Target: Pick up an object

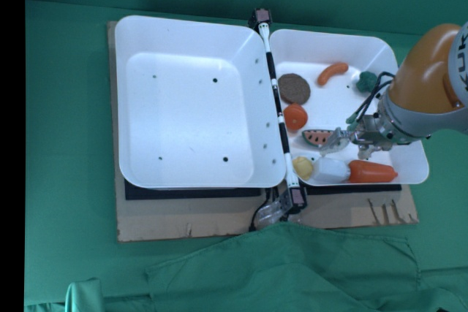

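The gripper (330, 140) sits low in the right bin (380, 51), its metal fingers pointing toward the divider between the bins and reaching the watermelon slice (316, 137); whether they are spread or pinched on it cannot be told from this slanted view. The arm (428, 84) comes in from the right, its rounded orange band bulging over the bin's far corner, a grey wrist below it and dark cables looping down to the tool.

The watermelon slice is a small wedge — red flesh with dark seeds, green along its curved rind — lying near the middle of the right bin, just beside the fingertips. Above it rests a round orange-red tomato (295, 117), and above that a flat brown disc like a burger patty (294, 88). A curved orange sausage (333, 73) lies toward the far wall, with a dark green knobbly piece (365, 82) to its right, partly behind the cables. Along the near wall are a small yellow lump (303, 167), a pale white block (330, 169) and a glossy orange-red carrot-shaped piece (372, 172), in a row.

The left bin (131, 150) is smooth white plastic with rounded corners and a few dark dots on its floor. Both bins rest on brown cardboard (183, 229) over green cloth (66, 120).
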Available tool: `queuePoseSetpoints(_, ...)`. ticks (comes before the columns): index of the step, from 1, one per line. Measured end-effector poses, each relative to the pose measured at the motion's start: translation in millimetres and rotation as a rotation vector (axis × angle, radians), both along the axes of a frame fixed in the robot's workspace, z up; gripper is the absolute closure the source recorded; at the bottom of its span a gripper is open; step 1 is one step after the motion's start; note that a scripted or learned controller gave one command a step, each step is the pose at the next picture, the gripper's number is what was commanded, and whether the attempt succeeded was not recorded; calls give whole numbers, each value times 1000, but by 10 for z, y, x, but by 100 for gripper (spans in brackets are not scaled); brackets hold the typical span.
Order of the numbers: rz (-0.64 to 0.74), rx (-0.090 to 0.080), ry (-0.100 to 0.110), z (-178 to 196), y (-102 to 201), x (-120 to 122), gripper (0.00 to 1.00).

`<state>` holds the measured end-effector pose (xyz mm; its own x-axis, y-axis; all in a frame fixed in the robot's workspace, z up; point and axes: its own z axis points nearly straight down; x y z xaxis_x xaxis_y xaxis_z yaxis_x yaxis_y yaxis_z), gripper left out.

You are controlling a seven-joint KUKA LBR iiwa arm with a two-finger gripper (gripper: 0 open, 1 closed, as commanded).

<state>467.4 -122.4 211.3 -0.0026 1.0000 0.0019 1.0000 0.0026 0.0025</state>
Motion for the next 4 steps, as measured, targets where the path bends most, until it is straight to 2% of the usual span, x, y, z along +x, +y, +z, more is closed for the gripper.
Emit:
queuePoseSetpoints(1, -8, -10, -11, -282, 238, 23, 0)
queuePoseSetpoints(2, -10, -7, -6, 190, -336, 184, 0)
queuePoseSetpoints(3, -2, -4, -1, 45, 23, 380, 0)
queuePoseSetpoints(4, -3, -5, -6, -33, -6, 1129, 0)
